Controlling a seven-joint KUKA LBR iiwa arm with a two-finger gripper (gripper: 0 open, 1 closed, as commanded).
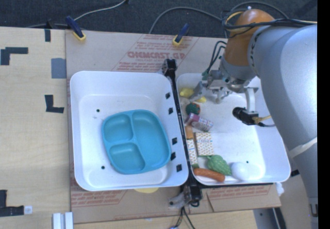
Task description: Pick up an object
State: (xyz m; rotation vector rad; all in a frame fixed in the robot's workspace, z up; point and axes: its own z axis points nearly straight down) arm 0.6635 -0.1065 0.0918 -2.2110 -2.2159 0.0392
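Camera view: blue tray [135, 140] in left bin [82, 88].

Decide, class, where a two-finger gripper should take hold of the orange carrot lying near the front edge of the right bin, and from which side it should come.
Grip the carrot across its middle, coming straight down from above. It lies flat and is long and thin, so the fingers should probably close across its narrow width. The green leafy item and the white object sit close by, so the left half looks freer.
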